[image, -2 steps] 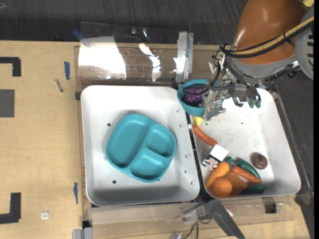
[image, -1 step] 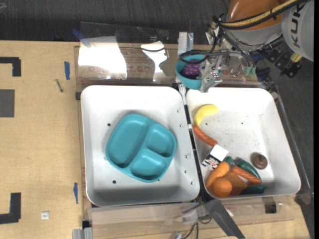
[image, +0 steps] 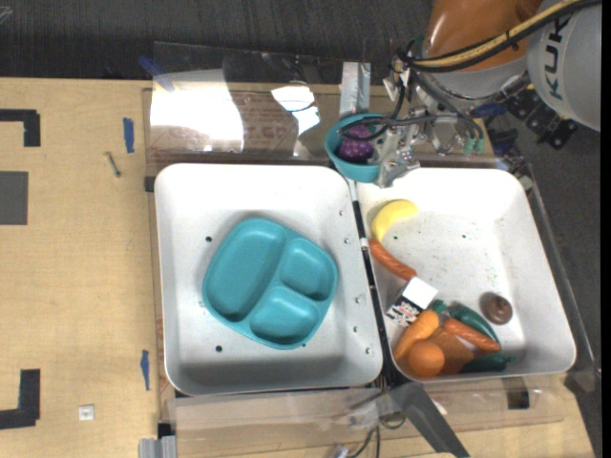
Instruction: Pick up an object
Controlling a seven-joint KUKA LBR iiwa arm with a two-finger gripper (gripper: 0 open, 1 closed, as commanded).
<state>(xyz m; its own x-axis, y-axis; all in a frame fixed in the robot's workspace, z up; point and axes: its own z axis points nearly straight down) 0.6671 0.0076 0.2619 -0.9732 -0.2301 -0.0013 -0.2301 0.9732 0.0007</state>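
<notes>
- The end effector (image: 393,168) hangs over the top left corner of the right bin (image: 496,208), its metal fingers clamped on the rim of a small teal bowl (image: 346,156).
- The bowl is lifted and tilted at the far edge between the two bins, with purple grapes (image: 357,144) inside.
- The arm (image: 477,17) reaches in from the upper right, orange band above the wrist, cables looping by it.
- The right bin holds a yellow banana (image: 392,218), orange carrot pieces (image: 425,346), a brown round piece (image: 495,306) and a small printed card (image: 410,303).
- The left bin (image: 191,208) holds a teal divided plate (image: 271,281).
- Both bins rest on the tabletop (image: 67,256).
</notes>
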